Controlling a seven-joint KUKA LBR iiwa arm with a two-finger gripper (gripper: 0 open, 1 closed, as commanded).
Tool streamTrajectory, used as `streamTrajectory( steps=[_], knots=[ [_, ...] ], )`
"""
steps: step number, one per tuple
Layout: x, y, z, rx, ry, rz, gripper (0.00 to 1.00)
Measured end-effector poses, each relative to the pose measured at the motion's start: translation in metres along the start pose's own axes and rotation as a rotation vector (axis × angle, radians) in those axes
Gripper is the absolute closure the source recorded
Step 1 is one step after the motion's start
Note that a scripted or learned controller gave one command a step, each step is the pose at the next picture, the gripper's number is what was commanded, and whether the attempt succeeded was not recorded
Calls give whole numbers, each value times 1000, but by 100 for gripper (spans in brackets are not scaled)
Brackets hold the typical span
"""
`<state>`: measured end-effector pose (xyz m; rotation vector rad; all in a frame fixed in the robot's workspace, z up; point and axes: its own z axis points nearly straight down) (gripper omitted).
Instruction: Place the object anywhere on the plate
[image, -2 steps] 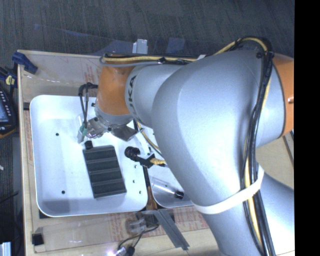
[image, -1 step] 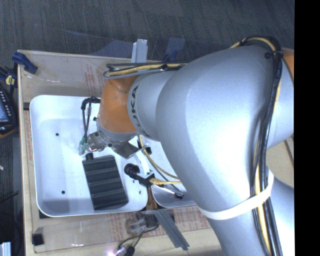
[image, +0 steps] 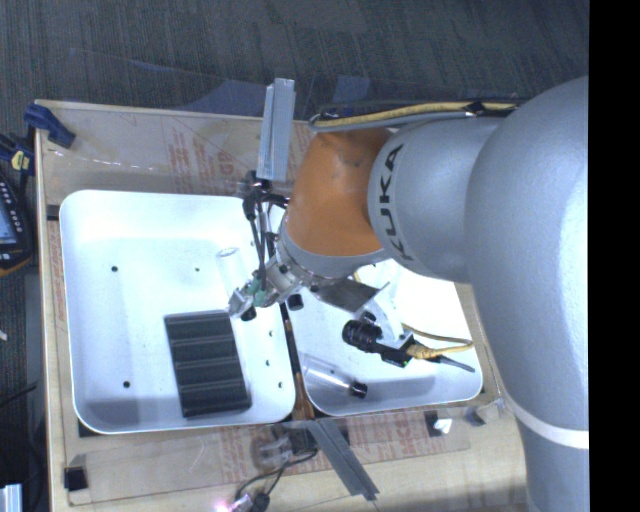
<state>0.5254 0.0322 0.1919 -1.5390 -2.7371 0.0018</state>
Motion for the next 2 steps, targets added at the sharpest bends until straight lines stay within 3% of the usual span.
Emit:
streamTrajectory(
  steps=[1,2],
  knots=[
    [72,88,78,4,0,-32,100],
    [16,72,0,-1,-2,-340,100]
  ],
)
